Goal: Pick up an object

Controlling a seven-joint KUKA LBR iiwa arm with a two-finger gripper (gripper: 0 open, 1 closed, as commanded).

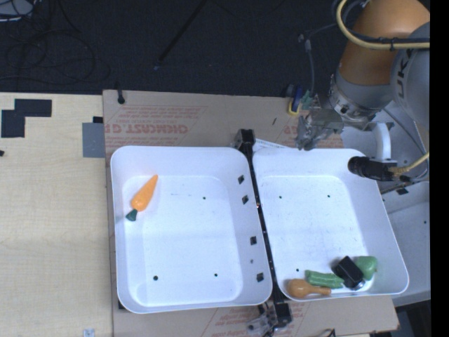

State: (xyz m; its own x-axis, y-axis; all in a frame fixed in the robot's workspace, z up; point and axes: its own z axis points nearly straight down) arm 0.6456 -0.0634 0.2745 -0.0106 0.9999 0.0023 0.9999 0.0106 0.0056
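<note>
An orange toy carrot (144, 194) with a dark green tip lies in the left bin (179, 293), near its left wall. In the right bin (330, 188), at the front right corner, lie a green toy vegetable (323, 279), a black block (348, 271), a light green piece (366, 264) and an orange-brown piece (304, 288), close together. My gripper (306, 142) hangs above the back edge of the right bin, far from all of them, with nothing seen between its fingers.
A black divider (254, 216) runs between the two bins. Both bins rest on a cardboard sheet (182, 114). A black cylinder (368, 167) on the arm juts over the right bin's back right rim. Cables lie on the dark background behind.
</note>
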